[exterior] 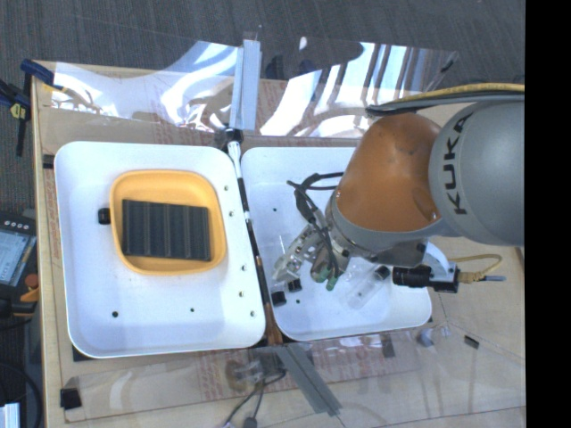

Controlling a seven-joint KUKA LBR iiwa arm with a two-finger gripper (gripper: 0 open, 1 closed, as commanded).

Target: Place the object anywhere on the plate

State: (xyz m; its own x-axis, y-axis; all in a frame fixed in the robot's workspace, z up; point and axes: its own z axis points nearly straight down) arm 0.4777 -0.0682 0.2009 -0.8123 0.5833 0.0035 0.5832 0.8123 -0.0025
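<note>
A yellow plate (165,190) with rounded corners lies in the left bin (80,310), and a dark ridged rectangle (168,228) rests on it. My gripper (303,259) hangs low over the right bin (268,185), near its left wall and under the orange wrist band. A small green-tipped piece (330,281) shows just beneath the gripper; whether it is held is unclear. A small black piece (279,298) lies on the bin floor to the gripper's lower left. The wrist hides much of the right bin.
A little black block (104,215) sits by the plate's left rim. The divider (248,239) between the bins runs just left of the gripper. A shiny metal panel (245,83) stands behind the bins.
</note>
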